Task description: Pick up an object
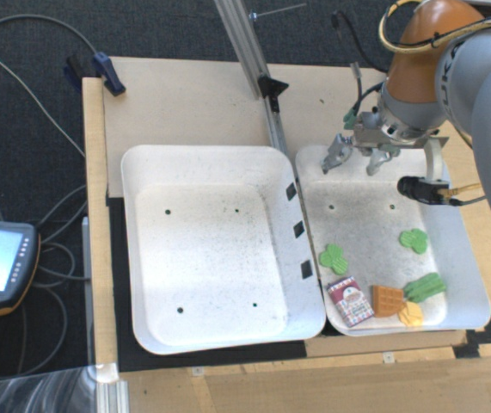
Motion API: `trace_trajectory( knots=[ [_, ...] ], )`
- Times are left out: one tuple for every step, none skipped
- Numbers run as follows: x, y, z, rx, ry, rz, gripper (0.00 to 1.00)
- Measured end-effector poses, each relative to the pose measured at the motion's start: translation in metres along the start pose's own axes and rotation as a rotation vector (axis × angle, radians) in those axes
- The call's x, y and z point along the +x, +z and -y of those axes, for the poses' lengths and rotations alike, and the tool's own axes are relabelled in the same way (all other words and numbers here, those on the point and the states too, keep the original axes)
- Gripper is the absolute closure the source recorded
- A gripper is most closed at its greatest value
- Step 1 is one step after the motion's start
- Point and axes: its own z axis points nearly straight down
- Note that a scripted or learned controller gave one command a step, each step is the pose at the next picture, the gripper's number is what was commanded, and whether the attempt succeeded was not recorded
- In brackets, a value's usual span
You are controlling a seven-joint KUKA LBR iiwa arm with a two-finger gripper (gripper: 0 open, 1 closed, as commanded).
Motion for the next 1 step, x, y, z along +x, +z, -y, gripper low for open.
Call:
trace_trajectory(
  knots=[
    [-0.0084, 0.0587, 0.003, 0.002, 0.003, 0.0, 0.0]
  ],
)
